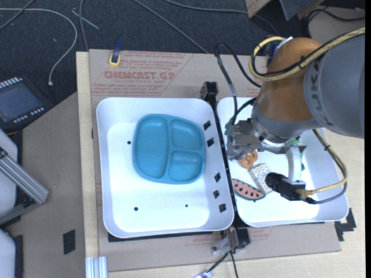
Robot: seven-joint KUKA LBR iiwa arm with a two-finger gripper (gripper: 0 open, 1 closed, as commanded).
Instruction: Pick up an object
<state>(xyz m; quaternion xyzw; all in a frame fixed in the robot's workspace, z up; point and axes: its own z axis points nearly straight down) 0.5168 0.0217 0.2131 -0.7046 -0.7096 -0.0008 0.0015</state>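
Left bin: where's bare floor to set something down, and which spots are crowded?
The left bin has bare floor below the blue divided plate, toward the near rim, plus a strip along its left wall. The right bin is crowded: the gripper hangs over small objects there.

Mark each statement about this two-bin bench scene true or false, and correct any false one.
1. A blue divided plate lies in the left bin. True.
2. The plate has two compartments. False: it has three.
3. The arm hangs over the right bin. True.
4. A pretzel-shaped toy lies in the left bin. False: it lies in the right bin.
5. The arm's band is green. False: it is orange.
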